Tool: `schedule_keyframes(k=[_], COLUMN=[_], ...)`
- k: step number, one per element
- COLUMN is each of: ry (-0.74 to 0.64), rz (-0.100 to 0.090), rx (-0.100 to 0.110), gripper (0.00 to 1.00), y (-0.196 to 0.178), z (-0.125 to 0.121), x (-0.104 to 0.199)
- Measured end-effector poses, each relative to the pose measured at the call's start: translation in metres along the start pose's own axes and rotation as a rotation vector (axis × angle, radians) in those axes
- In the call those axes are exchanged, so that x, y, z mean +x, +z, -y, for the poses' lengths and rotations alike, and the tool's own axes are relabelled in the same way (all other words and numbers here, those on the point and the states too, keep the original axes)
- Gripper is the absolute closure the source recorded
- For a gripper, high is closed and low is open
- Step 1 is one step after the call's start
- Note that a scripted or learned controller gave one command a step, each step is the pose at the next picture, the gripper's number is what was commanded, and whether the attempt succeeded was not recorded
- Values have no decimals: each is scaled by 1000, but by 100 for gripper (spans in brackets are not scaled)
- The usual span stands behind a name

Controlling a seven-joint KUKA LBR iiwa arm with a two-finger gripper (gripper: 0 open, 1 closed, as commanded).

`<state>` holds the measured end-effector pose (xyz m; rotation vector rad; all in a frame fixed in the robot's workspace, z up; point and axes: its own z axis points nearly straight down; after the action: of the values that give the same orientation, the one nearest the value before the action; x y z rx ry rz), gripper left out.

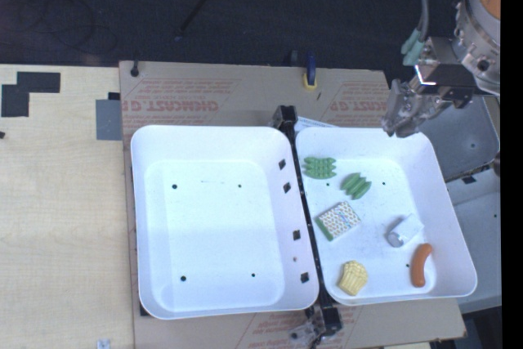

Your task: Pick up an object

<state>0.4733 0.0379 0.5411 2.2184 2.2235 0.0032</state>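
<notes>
My gripper [399,120] hangs above the far right corner of the right bin [445,184], away from every object. Nothing shows between its fingers. In that bin lie two green pea pods [319,167] [355,185], a checkered white and green block [338,220], a small grey and white object [400,232], an orange sausage [419,266] and a yellow corn piece [353,278].
The left bin [155,217] sits beside the right one, joined by a black divider with clips [292,192]. Both rest on a brown board [204,98] on a pale wooden bench. A cable hangs from the arm at the top right.
</notes>
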Motion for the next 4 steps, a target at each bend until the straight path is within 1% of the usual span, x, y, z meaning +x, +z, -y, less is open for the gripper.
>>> schedule_keyframes(k=[1, 2, 3, 4], ry=[4, 5, 4, 0], rz=[3, 2, 4, 1], rx=[12, 13, -9, 4], gripper=[100, 100, 100, 100], y=[68, 138, 29, 31], z=[-32, -11, -91, -109], x=[-9, -38, -70, -47])
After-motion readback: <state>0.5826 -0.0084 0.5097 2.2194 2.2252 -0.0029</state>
